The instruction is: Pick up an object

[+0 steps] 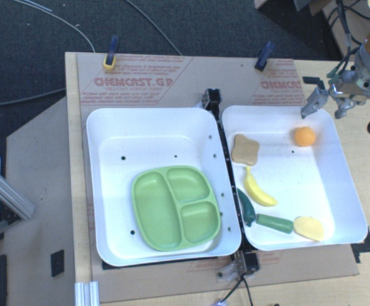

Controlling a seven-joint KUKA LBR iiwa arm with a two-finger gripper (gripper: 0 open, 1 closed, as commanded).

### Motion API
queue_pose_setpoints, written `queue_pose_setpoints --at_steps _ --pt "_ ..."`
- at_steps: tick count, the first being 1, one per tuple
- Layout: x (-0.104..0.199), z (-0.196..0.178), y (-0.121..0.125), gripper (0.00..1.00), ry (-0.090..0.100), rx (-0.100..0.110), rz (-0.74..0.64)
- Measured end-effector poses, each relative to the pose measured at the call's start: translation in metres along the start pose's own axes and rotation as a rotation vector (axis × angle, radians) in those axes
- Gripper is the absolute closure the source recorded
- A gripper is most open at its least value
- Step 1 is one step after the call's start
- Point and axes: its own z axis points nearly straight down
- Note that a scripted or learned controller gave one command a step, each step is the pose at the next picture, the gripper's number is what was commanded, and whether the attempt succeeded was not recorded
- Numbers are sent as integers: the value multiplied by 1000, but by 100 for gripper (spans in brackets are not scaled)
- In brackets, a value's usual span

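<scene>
Above the right bin's far corner, the gripper hangs spread open, empty; the round orange ball nearby could roll away if nudged.

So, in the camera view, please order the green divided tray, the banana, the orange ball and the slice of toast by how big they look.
1. green divided tray, by far the largest.
2. slice of toast and banana: the toast is broader, the banana longer and thinner, so too close to rank.
3. orange ball, the smallest.
</scene>
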Motion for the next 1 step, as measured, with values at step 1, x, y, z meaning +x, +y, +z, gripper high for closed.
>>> queue_pose_setpoints --at_steps 1 --pt "0 -2 1 0 -1 -5 -1"
